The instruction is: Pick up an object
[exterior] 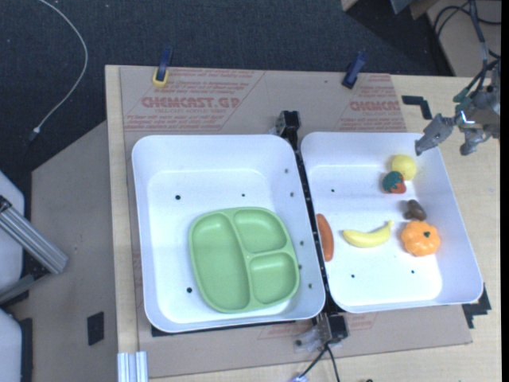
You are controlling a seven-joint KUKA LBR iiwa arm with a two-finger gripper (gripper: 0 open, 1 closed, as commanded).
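The end effector [453, 134] is hanging over the far right corner of the right bin [382, 289] with its fingers spread and nothing between them. Down in that bin there's a lemon [404, 165] touching a small teal toy [394, 183], then a brown lump [413, 210], a little pumpkin [421, 239], a banana [367, 235] and a carrot [324, 236] along the left wall. The left bin [159, 213] on the table has a green divided plate [242, 258].

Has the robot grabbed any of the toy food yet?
Not yet. The tool hangs open above the right bin's far corner, holding nothing. The lemon, banana, pumpkin and carrot all lie in that bin. It has yet to drop down, grab one and lift it.
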